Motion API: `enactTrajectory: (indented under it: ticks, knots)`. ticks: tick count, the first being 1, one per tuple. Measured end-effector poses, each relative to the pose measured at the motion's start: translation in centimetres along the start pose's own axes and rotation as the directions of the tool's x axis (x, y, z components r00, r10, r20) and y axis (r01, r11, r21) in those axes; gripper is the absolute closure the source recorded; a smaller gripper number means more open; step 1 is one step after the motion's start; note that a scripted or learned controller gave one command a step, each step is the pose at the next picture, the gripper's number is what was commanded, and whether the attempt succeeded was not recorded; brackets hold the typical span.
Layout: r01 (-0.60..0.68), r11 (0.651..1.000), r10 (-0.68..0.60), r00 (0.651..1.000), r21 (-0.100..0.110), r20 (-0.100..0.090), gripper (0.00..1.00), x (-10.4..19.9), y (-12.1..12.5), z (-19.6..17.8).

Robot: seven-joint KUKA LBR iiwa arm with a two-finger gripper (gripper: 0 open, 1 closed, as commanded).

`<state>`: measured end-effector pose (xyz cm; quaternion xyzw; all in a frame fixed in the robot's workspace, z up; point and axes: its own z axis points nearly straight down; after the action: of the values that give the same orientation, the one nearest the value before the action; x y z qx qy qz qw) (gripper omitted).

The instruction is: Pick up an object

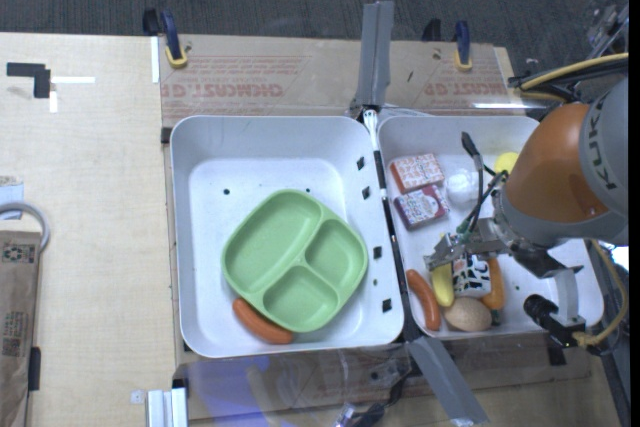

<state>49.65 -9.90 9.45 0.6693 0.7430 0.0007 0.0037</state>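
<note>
The pincer (pixel 452 253) hangs low in the right bin (pixel 530 129), at the end of the grey arm (pixel 560 177) with its orange band that comes in from the right; whether it is open, closed or gripping anything cannot be told, since the wrist and the clutter below hide its tips. Right under it lies a black-and-white patterned piece (pixel 472 273), with a small yellow item (pixel 441 281) touching that piece's left side and an orange one (pixel 494 283) on its right. Just below these sits a tan egg-shaped object (pixel 468 316), and to its left an orange-red sausage (pixel 424 299) lies along the bin's left wall. Farther up the same bin, two reddish packets (pixel 417 188) rest one above the other, with a white ball (pixel 460 183) beside them and a yellow object (pixel 507 161) partly hidden behind the arm. The left bin (pixel 200 245), touching the right one along the middle divider, holds a green three-compartment plate (pixel 294 260) lying flat, and a second orange-red sausage (pixel 262 323) pokes out from under its lower left rim. Both bins sit on the pale wooden worktop (pixel 85 165), where a brown paper bag (pixel 18 310) lies at the far left edge.
</note>
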Motion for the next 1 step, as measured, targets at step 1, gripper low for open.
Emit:
enactTrajectory:
  ticks: [1]
  knots:
    - [-0.021, 1.0, 0.021, 1.0, 0.007, -0.003, 0.0, 0.83, 2.97, -9.66]
